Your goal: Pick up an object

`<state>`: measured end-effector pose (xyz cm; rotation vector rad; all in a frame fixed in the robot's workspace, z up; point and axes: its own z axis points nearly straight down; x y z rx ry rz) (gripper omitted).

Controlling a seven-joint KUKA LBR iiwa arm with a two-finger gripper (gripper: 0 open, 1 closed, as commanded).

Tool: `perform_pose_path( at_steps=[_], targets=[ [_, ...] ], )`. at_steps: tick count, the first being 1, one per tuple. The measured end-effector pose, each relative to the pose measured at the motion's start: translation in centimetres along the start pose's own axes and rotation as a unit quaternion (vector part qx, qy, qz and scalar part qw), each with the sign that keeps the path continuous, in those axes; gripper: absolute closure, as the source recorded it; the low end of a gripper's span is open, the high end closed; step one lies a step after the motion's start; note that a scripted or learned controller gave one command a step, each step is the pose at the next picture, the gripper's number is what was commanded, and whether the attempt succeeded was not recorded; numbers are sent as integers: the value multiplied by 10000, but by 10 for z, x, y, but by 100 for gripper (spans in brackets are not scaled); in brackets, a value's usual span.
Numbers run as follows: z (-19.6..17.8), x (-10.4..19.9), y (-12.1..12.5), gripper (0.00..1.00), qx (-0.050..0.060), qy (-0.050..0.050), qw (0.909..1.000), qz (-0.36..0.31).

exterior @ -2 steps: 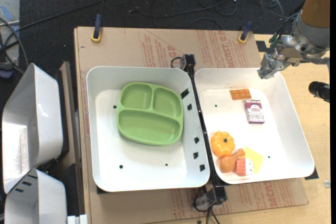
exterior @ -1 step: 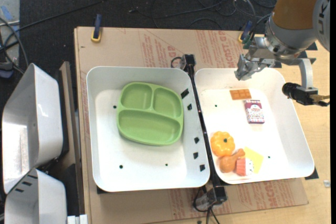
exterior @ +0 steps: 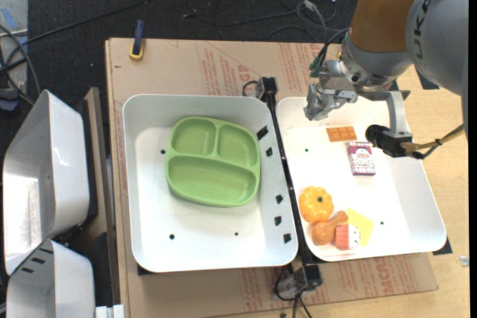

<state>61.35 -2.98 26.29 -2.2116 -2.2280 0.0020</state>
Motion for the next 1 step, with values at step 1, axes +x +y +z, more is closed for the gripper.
perform_pose_path(
  at_steps=[1],
  targets=[
    [3,49,-9,100,0,2,10000,-2]
  ],
)
